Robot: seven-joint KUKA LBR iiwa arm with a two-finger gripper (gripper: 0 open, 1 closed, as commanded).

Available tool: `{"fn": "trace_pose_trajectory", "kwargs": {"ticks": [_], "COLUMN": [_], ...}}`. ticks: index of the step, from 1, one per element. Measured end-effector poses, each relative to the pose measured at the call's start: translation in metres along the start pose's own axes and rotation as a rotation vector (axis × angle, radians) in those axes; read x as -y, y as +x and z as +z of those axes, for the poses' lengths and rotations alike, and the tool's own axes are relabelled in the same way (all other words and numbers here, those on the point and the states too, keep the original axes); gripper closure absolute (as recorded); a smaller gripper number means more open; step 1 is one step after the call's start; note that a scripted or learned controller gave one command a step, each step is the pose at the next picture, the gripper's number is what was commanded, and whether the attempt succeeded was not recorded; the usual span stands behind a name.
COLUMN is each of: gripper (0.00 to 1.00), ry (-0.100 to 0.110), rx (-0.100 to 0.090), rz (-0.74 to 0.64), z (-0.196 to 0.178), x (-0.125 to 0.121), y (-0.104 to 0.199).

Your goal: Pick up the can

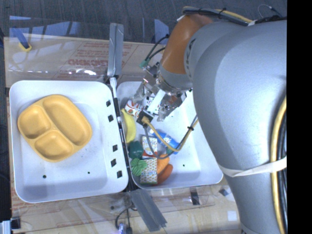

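Camera view: looks down at a slant on the bench point(58, 62) with two shallow white bins side by side.
Arm: the grey KUKA arm with an orange band point(178, 43) reaches in from the right, over the far part of the right white bin point(207, 172).
Claw: the claw point(153, 106) hangs low over that bin's far left corner; whether it is open, closed or gripping cannot be told.
Can: a small white can with red print point(132, 105) seems to lie at the far left corner of the right bin, just beside the claw; partly hidden, so the identification is unsure.
Progress: by my judgement the approach is made, but no lift shows; grasp and raise are left.
Clutter: a yellow banana point(128, 126), a green toy vegetable point(136, 151), an orange carrot point(165, 172) and a printed carton point(150, 145) crowd the bin's left edge, near the can.
Left bin: the left white bin point(29, 186) bears a yellow three-part plastic tray point(53, 126), well apart.
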State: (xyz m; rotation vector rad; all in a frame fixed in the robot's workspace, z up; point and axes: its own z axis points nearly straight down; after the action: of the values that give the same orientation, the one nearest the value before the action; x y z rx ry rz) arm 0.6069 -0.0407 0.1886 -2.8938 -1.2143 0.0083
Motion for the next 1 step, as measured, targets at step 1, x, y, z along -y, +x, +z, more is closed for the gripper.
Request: {"fn": "trace_pose_trajectory", "kwargs": {"ticks": [1], "gripper": [1.0], "ry": [0.005], "rx": [0.004], "rz": [-0.009], "z": [-0.0067], "x": [0.0009], "y": [0.0015]}}
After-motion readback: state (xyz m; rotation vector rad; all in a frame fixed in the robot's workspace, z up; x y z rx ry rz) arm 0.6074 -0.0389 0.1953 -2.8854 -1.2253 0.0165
